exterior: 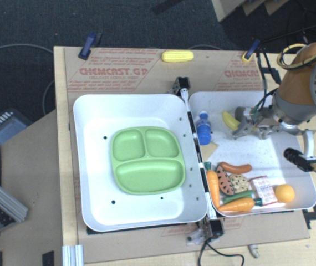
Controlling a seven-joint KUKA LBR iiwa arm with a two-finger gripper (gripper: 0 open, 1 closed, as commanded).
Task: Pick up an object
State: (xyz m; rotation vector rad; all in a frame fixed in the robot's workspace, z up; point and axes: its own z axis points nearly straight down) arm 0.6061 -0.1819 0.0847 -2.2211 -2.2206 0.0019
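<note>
Camera view puts my jaws (245,127) low in the right bin (269,101), just beside a yellow banana (230,119) lying to their left, long axis slanting. I can't tell their opening, nor whether they grip anything.
</note>
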